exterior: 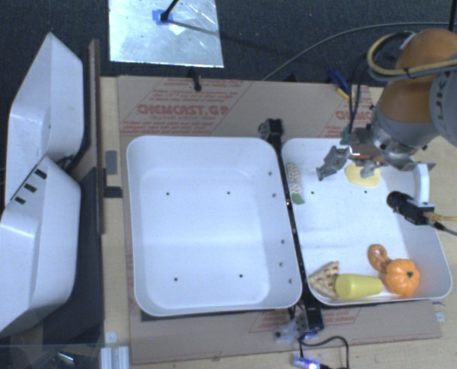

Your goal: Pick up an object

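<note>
The arm (425, 75) comes in from the right, its orange band up near the far right corner, and bends down over the far part of the right bin (344, 229). The gripper (338, 162) hangs low there, tilted toward the left. From where I stand I cannot tell how it is set, or whether anything is in it.

Just beside the gripper, on its right, a pale yellow flat piece (362, 175) lies on the bin floor, partly hidden under the wrist. A small patterned strip (294, 181) lies along the left wall of the same bin.

The rest sits bunched in the near right corner of that bin: an orange pumpkin-like toy (402, 276), a brown pretzel (378, 256) touching it on its far left side, a yellow-green oblong toy (358, 286) just left of the pumpkin, and a wedge like a pizza slice (325, 277) against the near wall.

The left bin (205, 221) sits beside it, the two rims meeting at a black divider (288, 206). Both rest on cardboard (182, 106).
</note>
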`<state>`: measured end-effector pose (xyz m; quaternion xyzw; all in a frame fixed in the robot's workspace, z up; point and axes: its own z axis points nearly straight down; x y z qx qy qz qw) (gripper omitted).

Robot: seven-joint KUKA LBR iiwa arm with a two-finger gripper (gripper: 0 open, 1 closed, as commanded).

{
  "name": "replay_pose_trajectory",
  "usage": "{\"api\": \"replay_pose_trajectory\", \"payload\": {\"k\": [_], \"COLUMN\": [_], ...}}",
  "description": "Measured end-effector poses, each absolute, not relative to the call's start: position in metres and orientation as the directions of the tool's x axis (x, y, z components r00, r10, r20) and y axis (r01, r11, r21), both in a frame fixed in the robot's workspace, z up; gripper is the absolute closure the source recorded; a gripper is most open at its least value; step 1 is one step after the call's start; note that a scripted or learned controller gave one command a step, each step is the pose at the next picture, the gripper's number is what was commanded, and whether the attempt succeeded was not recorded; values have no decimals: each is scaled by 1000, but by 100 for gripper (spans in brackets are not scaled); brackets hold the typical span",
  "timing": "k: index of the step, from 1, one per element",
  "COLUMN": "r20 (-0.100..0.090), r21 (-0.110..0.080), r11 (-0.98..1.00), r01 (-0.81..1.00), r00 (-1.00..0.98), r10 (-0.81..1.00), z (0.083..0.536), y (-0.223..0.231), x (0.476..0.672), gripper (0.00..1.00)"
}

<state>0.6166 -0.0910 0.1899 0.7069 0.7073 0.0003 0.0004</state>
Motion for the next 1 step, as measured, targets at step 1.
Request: {"api": "replay_pose_trajectory", "payload": {"k": [1], "r20": [-1], "r21": [0], "r11": [-4], "r01": [1000], "r00": [4], "r10": [1000], "z": [178], "y": [-145], "x": [610], "gripper": [0]}}
